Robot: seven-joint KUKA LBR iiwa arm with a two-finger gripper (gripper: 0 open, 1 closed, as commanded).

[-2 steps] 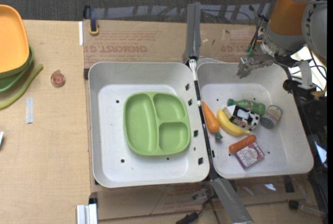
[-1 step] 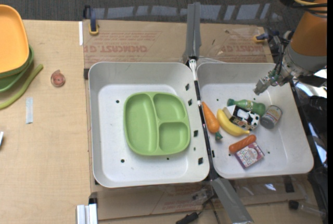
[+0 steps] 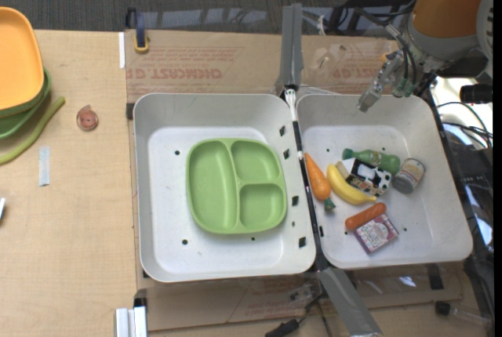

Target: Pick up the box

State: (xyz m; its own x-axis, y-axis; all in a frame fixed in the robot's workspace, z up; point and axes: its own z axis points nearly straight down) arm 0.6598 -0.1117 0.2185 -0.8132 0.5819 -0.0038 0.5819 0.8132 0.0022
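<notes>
The box (image 3: 376, 233) lies flat near the right bin's (image 3: 439, 249) front edge, just beside a carrot (image 3: 365, 215), while the tool (image 3: 375, 92), carrying nothing and with fingers too blurred to judge, hangs over the far rim.

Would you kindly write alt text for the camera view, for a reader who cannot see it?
The arm's hand hovers over the far edge of the right bin, away from the small pink box lying near its front. Beside the box lie a carrot, a banana and a can; the left bin holds a green divided plate.
</notes>
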